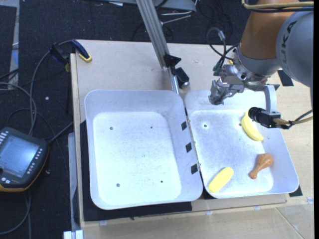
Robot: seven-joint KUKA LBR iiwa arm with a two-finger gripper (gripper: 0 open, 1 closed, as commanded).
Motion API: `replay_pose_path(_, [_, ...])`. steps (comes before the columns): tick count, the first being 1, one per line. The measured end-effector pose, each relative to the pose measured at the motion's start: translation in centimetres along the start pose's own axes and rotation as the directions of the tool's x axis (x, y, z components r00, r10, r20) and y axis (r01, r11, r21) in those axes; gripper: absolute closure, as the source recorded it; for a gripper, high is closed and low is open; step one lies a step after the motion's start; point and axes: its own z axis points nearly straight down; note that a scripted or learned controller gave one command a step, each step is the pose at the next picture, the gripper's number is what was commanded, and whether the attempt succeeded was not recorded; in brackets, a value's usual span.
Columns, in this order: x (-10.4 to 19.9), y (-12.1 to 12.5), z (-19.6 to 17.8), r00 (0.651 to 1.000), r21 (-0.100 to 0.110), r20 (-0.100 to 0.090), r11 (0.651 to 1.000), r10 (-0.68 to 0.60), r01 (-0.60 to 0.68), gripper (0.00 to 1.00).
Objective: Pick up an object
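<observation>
gripper (219, 97) at upper right of frame, above the right bin (284, 148); its state cannot be told. banana (250, 128) lies mid-right: likely light, smooth, rigid; grasp across its middle.

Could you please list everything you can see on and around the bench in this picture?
left bin: one, white, left half of the bench
right bin: one, white, beside it on the right
banana: one, yellow, right bin, far right part
yellow block: one, yellow, right bin, near edge
drumstick toy: one, brown, right bin, near right corner
clamp: one, blue and yellow, bench's far left corner
pendant: one, dark, floor at left
gripper: one, grey, over right bin's far edge
</observation>
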Motion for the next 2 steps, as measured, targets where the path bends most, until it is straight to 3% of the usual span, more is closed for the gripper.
replay_pose_path(2, [9.6, -2.5, 2.7, 1.000, 0.001, 0.000, 1.000, 0.000, 0.000, 1.00])
